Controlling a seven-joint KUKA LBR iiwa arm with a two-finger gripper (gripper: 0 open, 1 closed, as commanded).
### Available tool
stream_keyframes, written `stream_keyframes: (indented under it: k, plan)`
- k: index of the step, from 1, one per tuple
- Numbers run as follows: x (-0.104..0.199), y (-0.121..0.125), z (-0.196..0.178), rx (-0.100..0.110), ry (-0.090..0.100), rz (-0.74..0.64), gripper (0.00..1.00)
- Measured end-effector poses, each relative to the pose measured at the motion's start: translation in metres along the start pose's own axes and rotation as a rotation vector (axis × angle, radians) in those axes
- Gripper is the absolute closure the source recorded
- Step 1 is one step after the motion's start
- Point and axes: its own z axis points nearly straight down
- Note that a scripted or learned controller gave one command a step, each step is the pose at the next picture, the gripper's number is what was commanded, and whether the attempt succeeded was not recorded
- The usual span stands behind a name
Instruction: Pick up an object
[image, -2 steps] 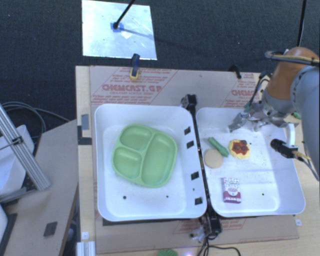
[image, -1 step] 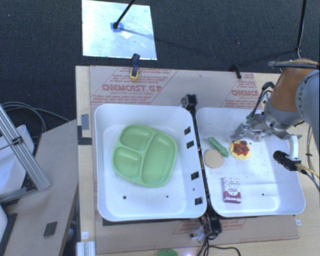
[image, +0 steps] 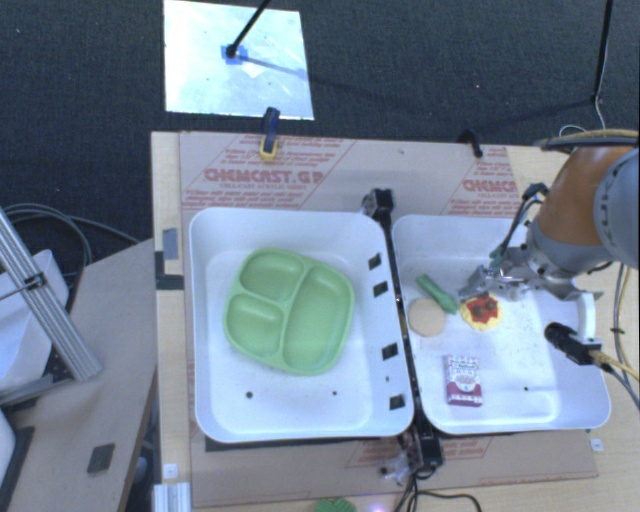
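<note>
The right bin (image: 520, 400) holds several small items. A red and yellow toy (image: 483, 313) lies near its middle, with a tan round disc (image: 427, 319) to its left and a green stick-shaped piece (image: 436, 293) above the disc. A red and white packet (image: 463, 380) lies toward the front. My gripper (image: 489, 283) hangs low over the bin, just behind the red and yellow toy and very close to its top edge. The arm (image: 585, 210) comes in from the right with its orange band showing.
The left bin (image: 215, 400) holds a light green divided plate (image: 290, 311). A black divider with clips (image: 392, 300) runs between the bins. A black part of the arm (image: 568, 345) sticks out over the right bin's right side. Cables trail along the right edge.
</note>
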Motion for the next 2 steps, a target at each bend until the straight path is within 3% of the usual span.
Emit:
stream_keyframes:
  k: [1,2]
  plan:
    - [-0.035,0.051,-0.001,-0.008,-0.003,-0.004,0.00]
    - [-0.034,-0.016,0.000,0.002,0.001,0.001,0.00]
